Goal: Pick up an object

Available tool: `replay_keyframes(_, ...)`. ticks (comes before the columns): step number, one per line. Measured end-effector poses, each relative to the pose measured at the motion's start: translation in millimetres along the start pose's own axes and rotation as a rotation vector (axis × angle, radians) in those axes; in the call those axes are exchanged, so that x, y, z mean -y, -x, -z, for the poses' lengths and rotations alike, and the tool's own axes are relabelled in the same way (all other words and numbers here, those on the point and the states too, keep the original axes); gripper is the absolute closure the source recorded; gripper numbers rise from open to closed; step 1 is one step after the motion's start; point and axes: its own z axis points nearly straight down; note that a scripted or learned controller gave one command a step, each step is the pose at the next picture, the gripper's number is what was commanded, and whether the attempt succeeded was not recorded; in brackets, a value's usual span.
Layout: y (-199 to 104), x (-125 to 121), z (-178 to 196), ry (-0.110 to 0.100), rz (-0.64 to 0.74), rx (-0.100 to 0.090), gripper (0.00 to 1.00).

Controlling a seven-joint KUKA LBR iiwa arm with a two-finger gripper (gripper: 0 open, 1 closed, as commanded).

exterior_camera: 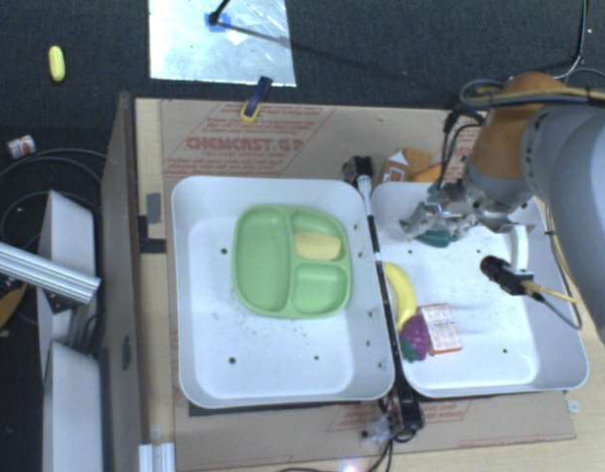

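Note:
My gripper (pixel 432 220) is low over the far left part of the right bin (pixel 499 362). A small teal thing (pixel 437 235) lies right under it, partly hidden by the gripper. Along the right bin's left wall lies a yellow banana (pixel 400 291). A purple bunch of grapes (pixel 415 336) and a small red and white box (pixel 441 327) sit just in front of the banana.
The left bin (pixel 272 372) holds a green divided plate (pixel 282 264) with a yellow piece (pixel 317 247) in its far right compartment. An orange thing (pixel 412 165) lies on the cardboard behind the right bin. My arm (pixel 558 165) covers the right bin's far right corner.

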Motion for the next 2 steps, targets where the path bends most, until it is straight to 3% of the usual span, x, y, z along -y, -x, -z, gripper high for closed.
replay_keyframes(1,9.1,-11.4,0.1,-0.009,0.002,-0.004,0.0)
replay_keyframes(2,8.9,-10.3,9.8,-0.014,0.004,-0.004,1.0)
